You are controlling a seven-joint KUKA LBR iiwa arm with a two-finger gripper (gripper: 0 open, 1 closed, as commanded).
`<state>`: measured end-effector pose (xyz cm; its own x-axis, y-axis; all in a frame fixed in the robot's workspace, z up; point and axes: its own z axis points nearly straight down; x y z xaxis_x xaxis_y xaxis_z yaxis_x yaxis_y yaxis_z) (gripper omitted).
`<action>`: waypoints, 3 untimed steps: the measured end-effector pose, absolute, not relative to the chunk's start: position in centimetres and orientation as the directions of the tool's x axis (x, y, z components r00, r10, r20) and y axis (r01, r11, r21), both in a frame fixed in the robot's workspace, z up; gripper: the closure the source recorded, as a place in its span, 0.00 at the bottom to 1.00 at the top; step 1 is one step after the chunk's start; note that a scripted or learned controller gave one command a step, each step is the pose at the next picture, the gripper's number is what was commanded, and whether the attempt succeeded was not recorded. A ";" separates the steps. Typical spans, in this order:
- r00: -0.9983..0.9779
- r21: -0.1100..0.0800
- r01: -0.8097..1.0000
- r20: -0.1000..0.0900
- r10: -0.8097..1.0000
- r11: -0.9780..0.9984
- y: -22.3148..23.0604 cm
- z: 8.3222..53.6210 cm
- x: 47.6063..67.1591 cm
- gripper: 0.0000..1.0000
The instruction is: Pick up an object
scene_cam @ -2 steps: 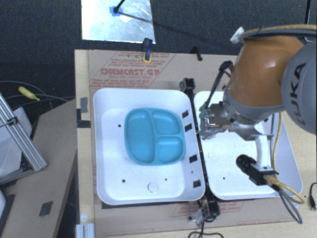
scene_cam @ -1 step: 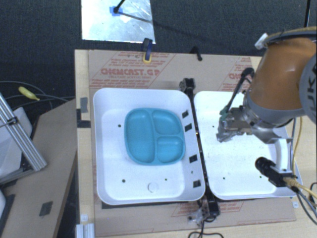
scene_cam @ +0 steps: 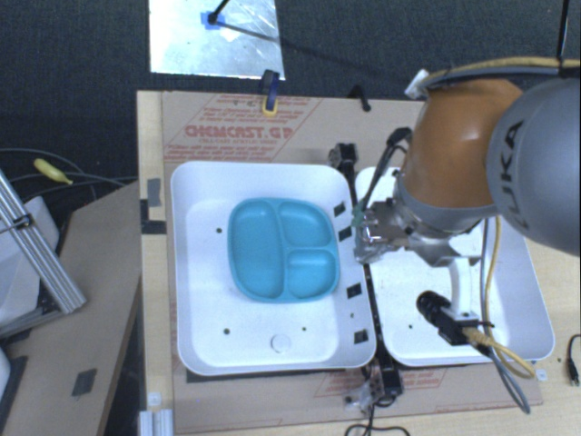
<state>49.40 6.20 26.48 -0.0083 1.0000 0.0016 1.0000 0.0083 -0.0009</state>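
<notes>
Nearest the camera, on the right of the blue plate, a black cable fitting with a yellow lead is seen hanging from the arm over the floor of the right bin. No loose object can be made out on the bare part of that bin.

Further in, the plate itself, a blue dish with three compartments, is found lying flat in the middle of the left bin. It is taken to be the task's object, as nothing else graspable is visible. It is not touched by anything.

Just right of the plate, across the divider between the bins, the gripper is held low under the orange band of the arm. It is largely hidden by the wrist, so whether it is open or closed cannot be told, and nothing is seen held in it.

Beyond the plate, the counter is covered by a printed brown sheet.

The pick is judged not yet done: the plate has still to be reached, gripped and lifted.
</notes>
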 end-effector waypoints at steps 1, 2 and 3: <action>-0.008 -0.002 1.000 0.002 1.000 0.008 11.3 24.7 48.6 1.00; -0.005 0.003 1.000 0.001 1.000 0.005 11.0 25.9 48.7 1.00; -0.009 0.004 1.000 0.002 1.000 0.009 11.0 26.9 48.8 1.00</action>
<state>48.78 10.99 26.90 -0.0091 1.0000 0.0021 1.0000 0.0091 0.0036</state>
